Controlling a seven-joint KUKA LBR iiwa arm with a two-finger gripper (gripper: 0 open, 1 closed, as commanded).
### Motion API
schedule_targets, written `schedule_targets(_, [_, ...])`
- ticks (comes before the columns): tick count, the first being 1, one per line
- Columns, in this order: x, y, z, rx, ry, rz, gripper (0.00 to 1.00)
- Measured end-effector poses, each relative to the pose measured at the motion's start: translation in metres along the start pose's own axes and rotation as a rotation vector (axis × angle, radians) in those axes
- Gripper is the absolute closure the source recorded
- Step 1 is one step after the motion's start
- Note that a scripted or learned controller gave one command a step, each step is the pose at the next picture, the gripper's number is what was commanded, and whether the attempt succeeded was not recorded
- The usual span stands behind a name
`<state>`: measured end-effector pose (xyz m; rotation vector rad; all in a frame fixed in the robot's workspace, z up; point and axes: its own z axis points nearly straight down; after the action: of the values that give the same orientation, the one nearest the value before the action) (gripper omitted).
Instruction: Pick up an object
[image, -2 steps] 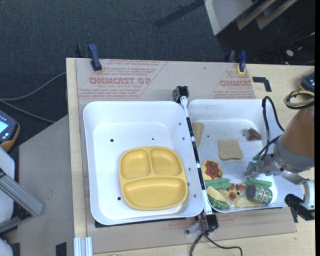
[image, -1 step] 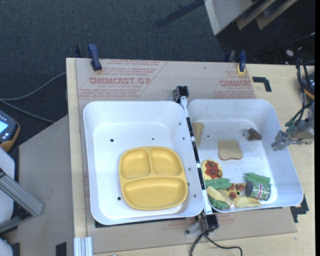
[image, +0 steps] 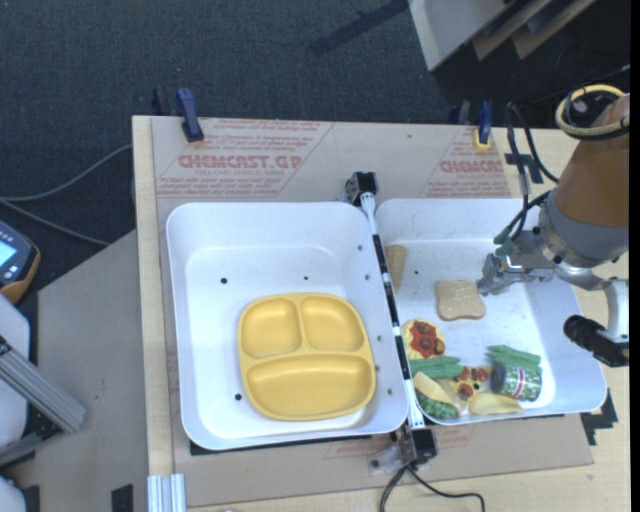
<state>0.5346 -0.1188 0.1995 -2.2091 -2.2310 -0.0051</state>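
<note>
In the right bin (image: 560, 390) lie several toy foods: a tan bread slice (image: 460, 300), a pizza slice (image: 425, 339), a pale cracker-like piece (image: 397, 264) by the divider, green beans (image: 513, 354), a small can (image: 520, 382) and a heap of yellow and green pieces (image: 450, 390) at the front. My gripper (image: 497, 274) hangs low over the bin's middle, just right of the bread slice, with nothing seen between its fingers. The orange-banded arm (image: 595, 190) comes in from the right.
The left bin (image: 200, 260) holds a yellow three-compartment plate (image: 305, 357). Blue clamps (image: 188, 112) pin the cardboard-covered bench at the back corners. A black bracket (image: 362, 185) sits where the two bins meet at the back.
</note>
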Motion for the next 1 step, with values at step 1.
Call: schedule_targets(1, [-0.0063,-0.0017,0.0002,0.001,-0.003,0.009,0.0])
